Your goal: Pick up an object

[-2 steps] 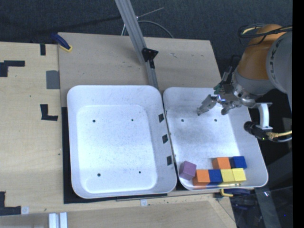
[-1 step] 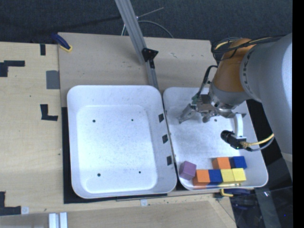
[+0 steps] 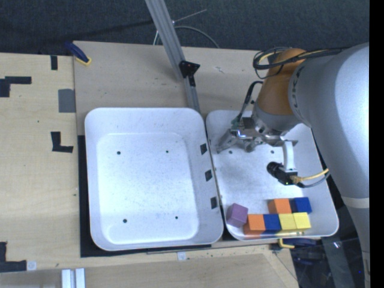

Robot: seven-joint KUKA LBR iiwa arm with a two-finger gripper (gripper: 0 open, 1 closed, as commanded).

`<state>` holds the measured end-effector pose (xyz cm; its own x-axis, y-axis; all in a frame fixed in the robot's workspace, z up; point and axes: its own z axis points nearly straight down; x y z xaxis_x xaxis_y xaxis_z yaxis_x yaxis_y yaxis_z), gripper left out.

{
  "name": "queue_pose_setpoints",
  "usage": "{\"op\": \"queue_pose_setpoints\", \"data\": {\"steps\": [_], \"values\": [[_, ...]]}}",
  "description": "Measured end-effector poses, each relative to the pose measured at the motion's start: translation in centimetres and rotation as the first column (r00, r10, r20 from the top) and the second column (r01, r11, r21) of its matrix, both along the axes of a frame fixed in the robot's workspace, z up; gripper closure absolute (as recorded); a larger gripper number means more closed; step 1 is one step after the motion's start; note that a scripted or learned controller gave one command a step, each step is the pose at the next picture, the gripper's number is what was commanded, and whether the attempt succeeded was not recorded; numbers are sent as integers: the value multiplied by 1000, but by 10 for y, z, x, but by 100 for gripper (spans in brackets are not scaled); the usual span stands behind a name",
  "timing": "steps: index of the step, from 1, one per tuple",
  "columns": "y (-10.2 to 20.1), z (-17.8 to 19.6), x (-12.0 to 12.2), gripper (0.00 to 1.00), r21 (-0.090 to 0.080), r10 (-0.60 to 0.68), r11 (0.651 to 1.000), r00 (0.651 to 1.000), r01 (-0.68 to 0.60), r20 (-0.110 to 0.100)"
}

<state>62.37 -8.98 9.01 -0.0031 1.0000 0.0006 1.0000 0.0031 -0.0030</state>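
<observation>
The camera view looks down at a slant on a pale wooden bench with a matte grain, marked with short black tape strips and one grey patch near its left edge. Two shallow white bins of smooth, faintly speckled plastic with rounded corners sit side by side on it. The left bin is the larger, with a few small dark dots on its floor. The right bin touches it along a shared rim fitted with small black clips.

The arm is a bulky, glossy grey cylinder with an orange band above the wrist, and it reaches over the right bin's far half. The gripper is a cluster of bare metal parts and cables low over the bin's far left area; whether its jaws are apart or together cannot be told.

Along the right bin's near edge sits a tight cluster of small blocks, plain cubes with flat matte faces: orange and blue in the back row, orange, blue and two yellow in front. A purple block lies just beside the cluster, at the near left corner, slightly turned. All lie well apart from the gripper.

A slim grey metal bar slants across the bench's far edge. No writing is legible.
</observation>
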Motion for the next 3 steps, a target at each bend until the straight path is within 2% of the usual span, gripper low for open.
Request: {"op": "queue_pose_setpoints", "data": {"steps": [1,2,3], "values": [[-8,2,38,0,0,0,1000,1000,0,4],[0,2,10,0,-2,-3,1000,1000,3,-1],[-5,3,19,0,0,-1,1000,1000,1,2]]}}
